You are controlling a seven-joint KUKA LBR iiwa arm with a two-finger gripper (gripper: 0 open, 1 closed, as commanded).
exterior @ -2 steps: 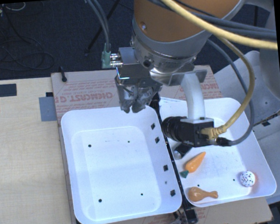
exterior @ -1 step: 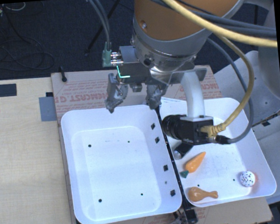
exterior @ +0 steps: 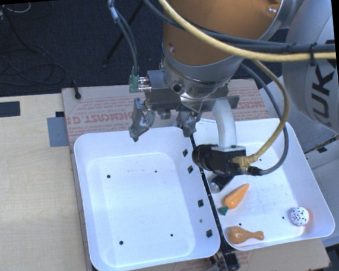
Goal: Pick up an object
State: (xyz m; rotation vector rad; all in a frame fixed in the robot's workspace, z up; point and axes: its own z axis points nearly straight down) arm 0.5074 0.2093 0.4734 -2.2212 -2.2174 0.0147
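Note:
My gripper (exterior: 163,126) hangs over the far edge of the left bin (exterior: 102,239), near the divider between the two bins. Its two fingers stand wide apart, open, with nothing between them. In the right bin (exterior: 307,172) lies an orange carrot (exterior: 237,196) with a green tip, close to the divider. Below it, at the bin's front edge, rests a tan gourd-shaped toy (exterior: 244,234). A white speckled ball (exterior: 299,215) sits in the front right corner. All three things lie well in front of and to the right of the gripper.
The arm's large orange and grey body (exterior: 225,31) looms over the far part of both bins. A small grey thing (exterior: 214,187) lies by the divider just behind the carrot. Cardboard (exterior: 96,112) lies under the bins, with wooden bench (exterior: 27,205) to the left.

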